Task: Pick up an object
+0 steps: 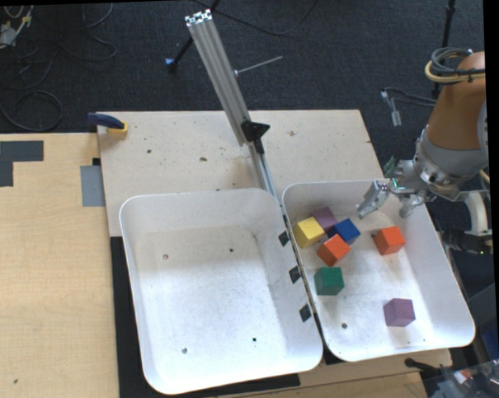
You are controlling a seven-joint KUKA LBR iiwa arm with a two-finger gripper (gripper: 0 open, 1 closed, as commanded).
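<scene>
The right bin holds several small cubes: a yellow cube, a mauve cube, a blue cube, an orange cube, a second orange-red cube, a green cube and a purple cube. My gripper hangs over the upper part of the right bin, above and between the blue cube and the orange-red cube. Its fingers are spread apart with nothing between them.
The left bin stands beside the right one, with black clips along the shared edge. A slanted aluminium post rises behind the bins. A blue and yellow clamp sits at the board's far left corner.
</scene>
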